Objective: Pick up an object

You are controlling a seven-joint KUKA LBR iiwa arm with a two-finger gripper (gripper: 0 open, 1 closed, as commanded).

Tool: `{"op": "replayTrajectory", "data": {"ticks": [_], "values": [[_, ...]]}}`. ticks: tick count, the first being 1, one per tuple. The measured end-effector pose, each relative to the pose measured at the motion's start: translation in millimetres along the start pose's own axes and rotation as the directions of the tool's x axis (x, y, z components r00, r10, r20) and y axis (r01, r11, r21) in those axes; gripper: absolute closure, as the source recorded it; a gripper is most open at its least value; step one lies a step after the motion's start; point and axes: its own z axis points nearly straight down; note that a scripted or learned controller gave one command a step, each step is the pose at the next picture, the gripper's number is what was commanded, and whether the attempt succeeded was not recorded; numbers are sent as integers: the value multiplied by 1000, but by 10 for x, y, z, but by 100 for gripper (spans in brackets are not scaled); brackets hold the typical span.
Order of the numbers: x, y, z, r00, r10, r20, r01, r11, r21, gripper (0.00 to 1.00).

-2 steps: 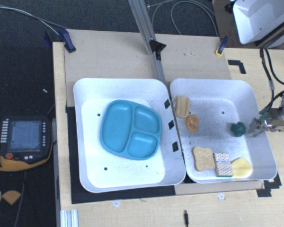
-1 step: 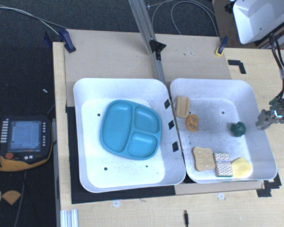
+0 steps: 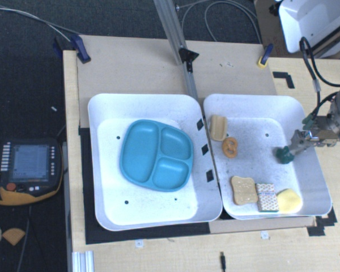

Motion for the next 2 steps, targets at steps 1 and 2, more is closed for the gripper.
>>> {"op": "replayTrajectory", "data": {"ticks": [1, 2], "values": [[597, -52, 79, 1000, -1, -1, 1, 1000, 3, 100], [1181, 63, 217, 1000, -1, -1, 1, 1000, 4, 100]]}}
